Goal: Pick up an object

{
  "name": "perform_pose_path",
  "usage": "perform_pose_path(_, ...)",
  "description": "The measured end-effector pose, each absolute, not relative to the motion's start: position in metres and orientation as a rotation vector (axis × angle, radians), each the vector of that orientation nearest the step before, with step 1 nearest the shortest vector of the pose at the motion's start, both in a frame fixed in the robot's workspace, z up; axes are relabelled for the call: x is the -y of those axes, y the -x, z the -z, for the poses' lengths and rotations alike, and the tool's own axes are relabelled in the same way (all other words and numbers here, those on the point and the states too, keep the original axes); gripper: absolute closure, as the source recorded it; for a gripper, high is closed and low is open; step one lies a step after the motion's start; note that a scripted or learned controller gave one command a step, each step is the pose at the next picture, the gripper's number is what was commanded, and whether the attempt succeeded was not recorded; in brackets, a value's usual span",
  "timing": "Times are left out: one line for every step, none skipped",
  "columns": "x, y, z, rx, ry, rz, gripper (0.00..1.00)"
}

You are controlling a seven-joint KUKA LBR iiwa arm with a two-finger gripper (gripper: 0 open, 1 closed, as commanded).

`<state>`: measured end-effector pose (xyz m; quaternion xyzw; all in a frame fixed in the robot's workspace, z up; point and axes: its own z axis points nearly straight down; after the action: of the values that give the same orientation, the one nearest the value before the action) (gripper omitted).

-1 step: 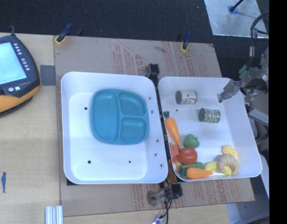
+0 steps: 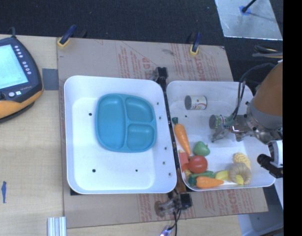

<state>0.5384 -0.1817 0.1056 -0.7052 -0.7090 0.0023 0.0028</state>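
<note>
A: Your pincer (image 2: 219,128) hangs in the right bin (image 2: 210,87); whether it's apart or together, I can't tell.

B: Nearest target?

A: The can (image 2: 196,102), lying just up-left, alone on bare floor. Probably light, stiff and prone to roll, so take it across its round sides.

B: Room?

A: Plenty around it; the toys (image 2: 200,166) crowd the front wall.

Grey arm with orange band (image 2: 271,90) enters from the right, wrist bent toward the right bin (image 2: 210,90). The gripper (image 2: 219,128) hangs over that bin's middle, pointing left; nothing visible between its tips.
</note>
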Motion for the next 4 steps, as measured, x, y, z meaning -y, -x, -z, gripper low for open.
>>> perform_pose_path(0.179, -0.607, -0.092, 2.224, 2.215, -0.003, 0.00)
perform_pose_path(0.180, -0.608, -0.103, 2.226, 2.213, -0.004, 1.00)
perform_pose_path(0.117, -0.548, -0.206, 2.226, 2.215, -0.001, 1.00)
perform_pose_path(0.056, -0.496, -0.248, 2.225, 2.212, -0.004, 1.00)
